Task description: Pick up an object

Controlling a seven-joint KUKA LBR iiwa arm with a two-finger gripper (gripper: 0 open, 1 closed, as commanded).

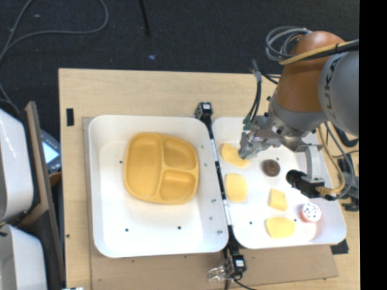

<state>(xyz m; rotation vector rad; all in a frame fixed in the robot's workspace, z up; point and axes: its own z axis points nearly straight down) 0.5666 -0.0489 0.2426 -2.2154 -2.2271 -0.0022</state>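
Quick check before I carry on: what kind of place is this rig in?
Probably a robotics lab test cell, not a kitchen. Two white bins sit on a plywood bench, loose cables trail across dark floor, and the gripper hangs over toy-like yellow pieces.

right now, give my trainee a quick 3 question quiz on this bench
1. True or false: the yellow tray lies in the left bin.
2. Which thing is the hand over? A) the brown disc B) the yellow piece by the divider C) the dotted cap
3. Fill in: the tray has ___ compartments.

Key: 1 true. 2 B; the hand is at that piece in the right bin, though a grasp can't be confirmed. 3 three.
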